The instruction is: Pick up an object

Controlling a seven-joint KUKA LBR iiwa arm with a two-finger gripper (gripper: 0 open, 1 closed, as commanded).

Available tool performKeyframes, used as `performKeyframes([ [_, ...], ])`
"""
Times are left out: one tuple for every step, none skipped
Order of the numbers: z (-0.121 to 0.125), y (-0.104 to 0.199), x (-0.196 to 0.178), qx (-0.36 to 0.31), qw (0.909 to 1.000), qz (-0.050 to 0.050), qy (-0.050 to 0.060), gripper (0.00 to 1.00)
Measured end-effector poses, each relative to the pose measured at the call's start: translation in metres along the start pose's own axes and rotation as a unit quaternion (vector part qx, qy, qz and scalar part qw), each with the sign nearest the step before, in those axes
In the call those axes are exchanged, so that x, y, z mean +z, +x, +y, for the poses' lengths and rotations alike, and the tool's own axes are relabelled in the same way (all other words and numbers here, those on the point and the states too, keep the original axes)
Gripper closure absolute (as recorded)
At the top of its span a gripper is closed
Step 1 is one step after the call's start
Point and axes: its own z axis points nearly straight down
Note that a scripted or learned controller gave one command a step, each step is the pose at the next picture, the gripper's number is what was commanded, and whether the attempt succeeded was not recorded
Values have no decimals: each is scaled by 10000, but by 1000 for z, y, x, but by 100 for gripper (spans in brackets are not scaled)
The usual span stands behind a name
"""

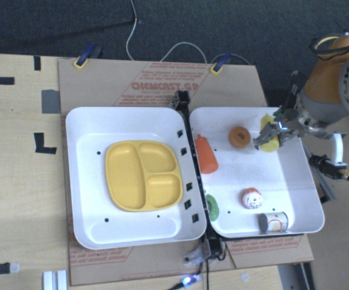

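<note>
Camera view: we see the gripper (271,135) at the right bin's (295,186) three-o'clock rim, its fingers seemingly closed on a yellow object (270,132). We judge the grasp step in hand, and the next move calls for a straight lift clear of the doughnut (240,137) at its nine o'clock. The left bin (84,162) bears a yellow divided tray (144,175) on a cardboard-covered bench (162,83), dark carpet (223,11) at twelve o'clock.
</note>
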Motion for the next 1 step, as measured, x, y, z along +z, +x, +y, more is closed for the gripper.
performKeyframes([
  [-3, -8, -58, 5, 10000, -4, -2, 100],
])
